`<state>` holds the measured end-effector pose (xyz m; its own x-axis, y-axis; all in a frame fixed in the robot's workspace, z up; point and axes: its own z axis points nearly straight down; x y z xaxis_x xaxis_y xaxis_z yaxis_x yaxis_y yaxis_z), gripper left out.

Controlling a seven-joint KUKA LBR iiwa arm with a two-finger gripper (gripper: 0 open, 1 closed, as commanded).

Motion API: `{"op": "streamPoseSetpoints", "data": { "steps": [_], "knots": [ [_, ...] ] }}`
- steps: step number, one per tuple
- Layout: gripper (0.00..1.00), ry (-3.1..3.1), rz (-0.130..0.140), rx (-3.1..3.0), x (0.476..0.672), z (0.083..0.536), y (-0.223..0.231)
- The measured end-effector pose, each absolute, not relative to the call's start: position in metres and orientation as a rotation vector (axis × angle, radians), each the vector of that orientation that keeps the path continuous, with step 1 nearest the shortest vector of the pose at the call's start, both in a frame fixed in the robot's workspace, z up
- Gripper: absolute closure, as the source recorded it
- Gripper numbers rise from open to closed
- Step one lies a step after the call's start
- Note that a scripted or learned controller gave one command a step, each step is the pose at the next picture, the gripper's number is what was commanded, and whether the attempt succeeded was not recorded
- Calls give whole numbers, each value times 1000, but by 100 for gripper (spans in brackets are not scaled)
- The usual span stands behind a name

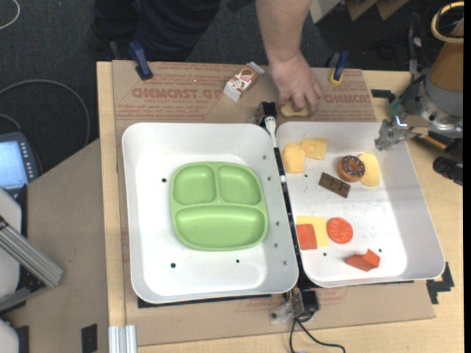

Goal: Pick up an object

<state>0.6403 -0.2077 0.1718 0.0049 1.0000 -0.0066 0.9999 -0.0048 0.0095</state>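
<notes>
Sitting in the left white bin (147, 256) is a green three-compartment plastic plate (218, 206); the right white bin (412, 219) holds small toy foods, among them an orange round disc (339, 230) near six o'clock. Someone's bare hand (296, 87) rests on the cardboard at twelve o'clock. Over that bin's two o'clock corner hangs the metal gripper (390, 132); I cannot tell how its jaws stand.

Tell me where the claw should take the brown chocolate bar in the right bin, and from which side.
Take the chocolate bar across its narrow width, near the middle, coming straight down from above. It lies flat and slanted on the right bin floor, so the fingers should probably turn to straddle its long edges. There is bare floor on both long sides; the donut sits close to its upper end, so stay clear of it.
</notes>
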Motion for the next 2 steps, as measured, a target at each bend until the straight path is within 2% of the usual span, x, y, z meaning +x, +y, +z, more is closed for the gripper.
{"op": "streamPoseSetpoints", "data": {
  "steps": [1, 2],
  "knots": [
    [0, 2221, 0, 2220, 639, 166, -202],
    [0, 2221, 9, 2225, 629, 90, -198]
  ]
}}
